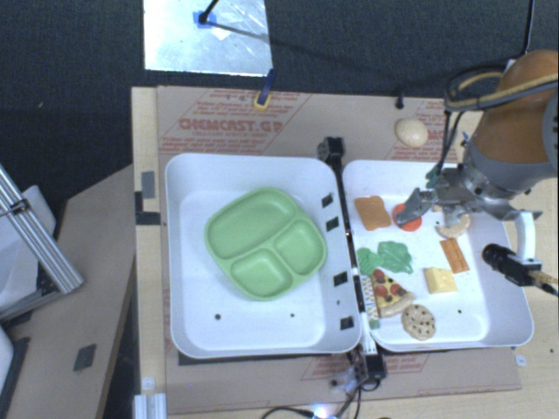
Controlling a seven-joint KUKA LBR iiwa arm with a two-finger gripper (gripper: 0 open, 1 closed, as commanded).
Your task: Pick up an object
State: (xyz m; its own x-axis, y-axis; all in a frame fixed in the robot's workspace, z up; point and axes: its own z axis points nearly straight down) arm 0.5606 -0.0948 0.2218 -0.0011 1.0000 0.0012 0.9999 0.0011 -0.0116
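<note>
We see the gripper [417, 208] low over the right bin [502, 326], near its back left part; whether its fingers are parted or closed on anything we cannot tell. A red piece [409, 223] lies right under them. The orange slab [372, 213] sits just left, long axis running toward the back wall (slightly tilted). The left bin [188, 317] holds a green plate [265, 243] with bare floor around it.

You are looking down on a tan bench [105, 234] covered by a cardboard sheet [236, 122] printed with red lettering. Two shallow white bins sit side by side on it, the left bin [188, 234] touching the right bin [489, 321] along a black centre join. A pale egg-shaped object [411, 132] rests on the cardboard just behind the right bin.
</note>
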